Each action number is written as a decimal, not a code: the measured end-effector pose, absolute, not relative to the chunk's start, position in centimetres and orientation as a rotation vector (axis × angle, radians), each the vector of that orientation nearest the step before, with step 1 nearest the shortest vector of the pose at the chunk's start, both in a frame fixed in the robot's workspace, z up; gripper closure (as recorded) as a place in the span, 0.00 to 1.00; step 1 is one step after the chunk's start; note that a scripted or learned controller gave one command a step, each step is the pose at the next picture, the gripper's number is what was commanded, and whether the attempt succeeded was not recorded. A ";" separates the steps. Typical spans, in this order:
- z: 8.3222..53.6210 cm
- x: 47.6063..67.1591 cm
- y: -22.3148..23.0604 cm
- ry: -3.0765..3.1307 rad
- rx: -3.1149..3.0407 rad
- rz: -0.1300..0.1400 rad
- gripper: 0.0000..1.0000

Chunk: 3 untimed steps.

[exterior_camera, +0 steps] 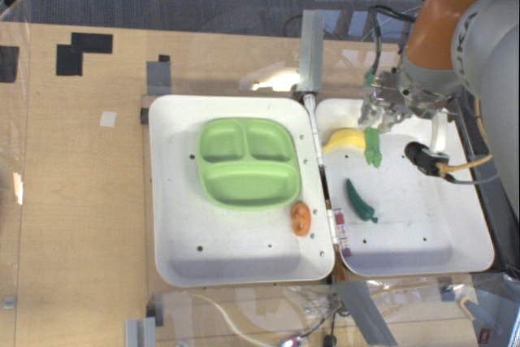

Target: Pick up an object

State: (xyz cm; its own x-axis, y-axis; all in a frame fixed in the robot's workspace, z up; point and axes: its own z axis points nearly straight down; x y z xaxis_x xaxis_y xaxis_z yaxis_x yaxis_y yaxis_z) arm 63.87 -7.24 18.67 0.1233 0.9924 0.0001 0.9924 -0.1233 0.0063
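Two bins: left white bin (pixel 175 248) carries a light green divided plastic plate (pixel 246 162) and a small orange toy fruit (pixel 301 218) at the plate's near right corner; right white bin (pixel 422 256) is where the action is.
Gripper: the two-finger gripper (pixel 375 126) hangs over the far left part of the right bin, and a slim light green toy vegetable (pixel 373 147) is dangling from it, upright, its top clamped between the fingers!
Neighbours: a yellow rounded toy piece (pixel 344 140) sits just left of it; a dark green toy pepper (pixel 360 202) lies nearer, well apart.
Handling: looks light, rigid, smooth plastic, so likely slippery.
Hold: pinched at the very end only, which could swing or slip; mid-body would be safer.
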 end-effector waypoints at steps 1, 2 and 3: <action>12.2 63.3 -9.1 2.191 2.248 0.003 1.00; 14.6 65.2 -13.0 2.094 2.335 0.006 1.00; 14.6 65.2 -13.0 2.096 2.334 0.006 0.00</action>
State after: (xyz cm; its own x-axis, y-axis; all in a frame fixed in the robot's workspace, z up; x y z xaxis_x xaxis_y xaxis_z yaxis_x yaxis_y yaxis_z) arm 65.19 -12.99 14.59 0.1072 0.9942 -0.0005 0.9942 -0.1072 0.0064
